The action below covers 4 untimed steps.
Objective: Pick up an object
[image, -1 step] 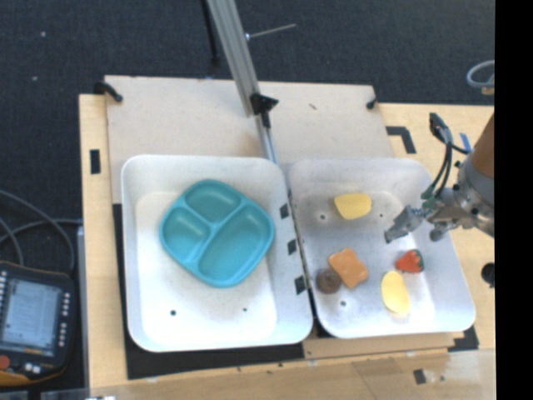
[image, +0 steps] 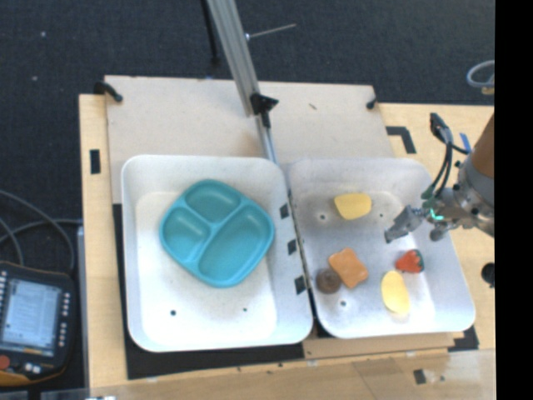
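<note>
The right bin (image: 433, 307) holds several small objects: a yellow block (image: 352, 206) at the back, an orange block (image: 348, 267), a dark brown round piece (image: 329, 282) beside it, a yellow oval (image: 396, 292) at the front, and a red piece (image: 409, 262). My gripper (image: 419, 227) hangs over the right side of this bin, just above and behind the red piece. Its two fingers are spread apart, open, with nothing between them.
In the left bin (image: 141, 323) lies a teal divided plate (image: 217, 232). A metal rail (image: 237, 48) slants down from the top to the gap between the bins. A pendant with a screen (image: 29, 323) sits off the bench at the lower left.
</note>
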{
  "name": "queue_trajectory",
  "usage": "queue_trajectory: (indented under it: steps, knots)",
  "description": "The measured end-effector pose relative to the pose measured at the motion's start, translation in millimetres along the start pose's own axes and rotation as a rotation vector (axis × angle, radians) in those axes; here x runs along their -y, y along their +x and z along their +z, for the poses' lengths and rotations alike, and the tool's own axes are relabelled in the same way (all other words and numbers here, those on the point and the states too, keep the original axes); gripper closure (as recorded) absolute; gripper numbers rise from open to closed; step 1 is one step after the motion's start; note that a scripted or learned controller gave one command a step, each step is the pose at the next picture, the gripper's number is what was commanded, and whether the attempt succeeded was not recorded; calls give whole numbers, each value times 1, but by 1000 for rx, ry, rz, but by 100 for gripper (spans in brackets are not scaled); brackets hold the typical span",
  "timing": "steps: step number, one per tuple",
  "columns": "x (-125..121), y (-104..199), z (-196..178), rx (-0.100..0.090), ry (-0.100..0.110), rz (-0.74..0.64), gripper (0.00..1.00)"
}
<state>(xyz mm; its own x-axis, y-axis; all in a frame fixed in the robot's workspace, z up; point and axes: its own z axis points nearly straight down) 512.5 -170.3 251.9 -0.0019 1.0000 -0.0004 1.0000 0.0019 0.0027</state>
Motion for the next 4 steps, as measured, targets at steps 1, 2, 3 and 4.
queue_trajectory:
  steps: [1, 2, 3, 4]
  knots:
    - [5, 1, 62, 0, 7, 2, 0]
    - [-1, 1, 122, 0, 7, 3, 0]
    - [-2, -1, 151, 2, 1, 5, 0]
    - [-4, -2, 138, 2, -5, 8, 100]
